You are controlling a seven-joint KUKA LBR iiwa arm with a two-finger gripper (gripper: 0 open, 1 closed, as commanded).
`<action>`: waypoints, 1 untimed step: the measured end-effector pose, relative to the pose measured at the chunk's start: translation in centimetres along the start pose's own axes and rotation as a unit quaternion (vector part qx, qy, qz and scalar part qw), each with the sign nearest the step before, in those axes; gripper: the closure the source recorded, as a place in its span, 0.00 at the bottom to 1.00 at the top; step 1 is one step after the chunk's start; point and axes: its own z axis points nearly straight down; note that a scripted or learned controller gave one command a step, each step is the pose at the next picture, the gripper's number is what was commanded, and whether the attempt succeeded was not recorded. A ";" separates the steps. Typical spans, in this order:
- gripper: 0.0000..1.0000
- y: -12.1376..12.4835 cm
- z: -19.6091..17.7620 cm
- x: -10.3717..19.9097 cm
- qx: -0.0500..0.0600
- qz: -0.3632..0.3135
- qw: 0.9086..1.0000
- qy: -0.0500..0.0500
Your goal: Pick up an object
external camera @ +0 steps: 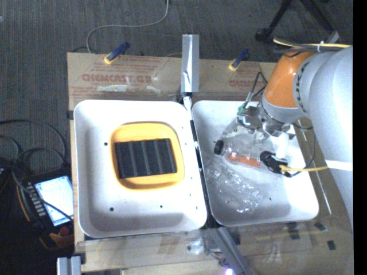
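Clear plastic bottle [243, 152] with orange inside lies in the right bin [304, 202], beside crinkled clear wrap [234, 187]. Looks light, slick, thin-walled and likely to roll; best taken across mid-body, not at the dark cap. End effector [256, 126] sits low just above it; can't tell whether it's released or clenched.

Pale grey rounded arm casing [335, 96], glossy orange band [284, 85] above the wrist, smaller grey wrist housing beneath, black fittings at the gripper [252, 128], thin yellow cable [307, 168] trailing alongside, black connector at its end
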 end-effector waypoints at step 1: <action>0.00 -3.8 -0.1 3.7 -0.002 -0.059 0.998 0.000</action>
